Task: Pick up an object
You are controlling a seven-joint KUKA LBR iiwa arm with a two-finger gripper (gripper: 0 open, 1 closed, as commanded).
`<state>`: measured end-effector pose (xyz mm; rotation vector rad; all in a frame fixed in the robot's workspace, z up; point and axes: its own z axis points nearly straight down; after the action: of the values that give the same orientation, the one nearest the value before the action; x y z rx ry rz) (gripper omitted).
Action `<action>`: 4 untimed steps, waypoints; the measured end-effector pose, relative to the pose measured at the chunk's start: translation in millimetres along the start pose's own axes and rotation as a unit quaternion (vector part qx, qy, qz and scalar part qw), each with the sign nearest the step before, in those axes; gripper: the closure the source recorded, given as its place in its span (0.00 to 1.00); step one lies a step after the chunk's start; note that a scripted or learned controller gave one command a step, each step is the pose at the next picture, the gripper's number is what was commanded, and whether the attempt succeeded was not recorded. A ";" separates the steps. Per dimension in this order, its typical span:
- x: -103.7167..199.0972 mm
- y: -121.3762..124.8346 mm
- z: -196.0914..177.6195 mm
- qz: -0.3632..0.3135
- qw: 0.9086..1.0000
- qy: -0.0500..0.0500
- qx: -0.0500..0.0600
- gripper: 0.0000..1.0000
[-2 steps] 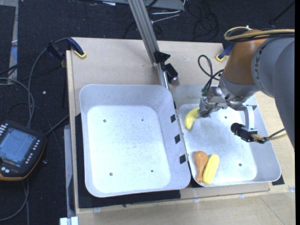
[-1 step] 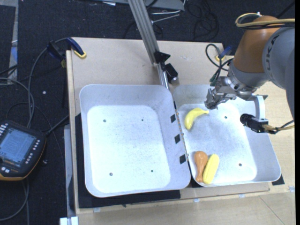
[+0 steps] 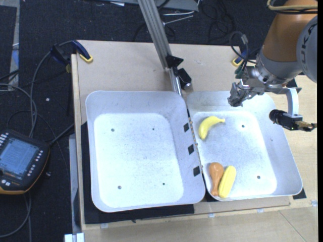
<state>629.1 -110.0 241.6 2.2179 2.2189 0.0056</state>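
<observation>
**Bench state: arm over right bin, three objects in bin**

Dark carpeted floor with loose cables surrounds a pale wooden bench (image 3: 126, 64). A teach pendant (image 3: 17, 160) lies on the floor at far left. An aluminium camera mast (image 3: 159, 34) rises from the bench's far side, between the bins.

Left bin (image 3: 136, 153): white, speckled. Right bin (image 3: 262, 150): holds three objects. A yellow banana (image 3: 209, 126) lies in its far-left part, curved, apart from the others. At the near edge a yellow oblong object (image 3: 227, 180) lies touching an orange drumstick-shaped object (image 3: 216, 176) on its left.

The gripper (image 3: 236, 99) hangs above the far edge of the right bin, right of and beyond the banana, clear of it. Finger opening: cannot tell from this angle. Nothing visible in its grasp.
</observation>
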 end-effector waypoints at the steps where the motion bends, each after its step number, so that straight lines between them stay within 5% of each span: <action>1: 0.0 1.0 -51.6 0.000 1.000 0.000 0.001 1.00; 4: 166.0 2.8 -20.9 -0.002 1.000 0.001 0.003 1.00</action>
<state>631.7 56.0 262.4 2.2174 2.2267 0.0004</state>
